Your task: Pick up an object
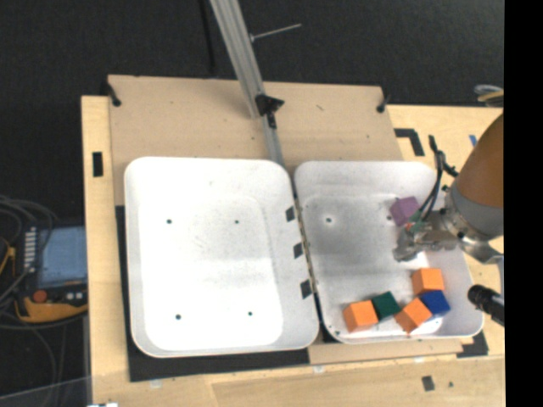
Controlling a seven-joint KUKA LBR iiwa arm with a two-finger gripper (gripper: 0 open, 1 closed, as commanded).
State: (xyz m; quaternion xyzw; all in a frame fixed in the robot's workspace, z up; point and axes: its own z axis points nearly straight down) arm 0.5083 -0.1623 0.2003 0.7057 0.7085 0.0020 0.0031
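Orange cube (361, 315) near front rim, smooth white bin (356, 185); hand (409, 246) metallic, finger state unclear.

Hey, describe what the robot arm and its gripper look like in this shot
The arm enters from the right: a rounded orange band above a grey wrist section. Thin dark and green cables run along its left side. The gripper is small, metallic grey and blocky.

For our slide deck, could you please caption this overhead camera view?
The gripper is low in the right bin beside a purple block, with orange, green and blue blocks clustered near the bin's front edge.
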